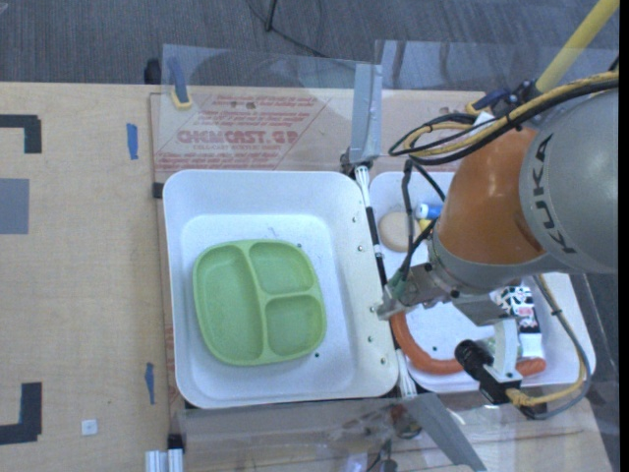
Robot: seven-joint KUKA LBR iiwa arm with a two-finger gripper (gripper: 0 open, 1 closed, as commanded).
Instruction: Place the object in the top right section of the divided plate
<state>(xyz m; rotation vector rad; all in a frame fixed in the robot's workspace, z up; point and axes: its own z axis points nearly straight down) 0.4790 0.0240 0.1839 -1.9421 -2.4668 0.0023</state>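
Two shallow white bins: left bin [187,214] bears light-green three-section plastic plate [258,302], sections bare. Right bin [580,347] holds curved orange sausage-shaped object [425,358], beige disc [394,230]. Gripper [413,288] above these; grasp state indeterminable. Step: picking. Next: secure object, carry to plate's top-right section.

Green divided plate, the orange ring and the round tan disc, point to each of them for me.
Green divided plate [259,303]: camera view, on the ridge between its sections.
Orange ring [421,353]: camera view, on its lower left curve.
Round tan disc [394,230]: camera view, on its middle.
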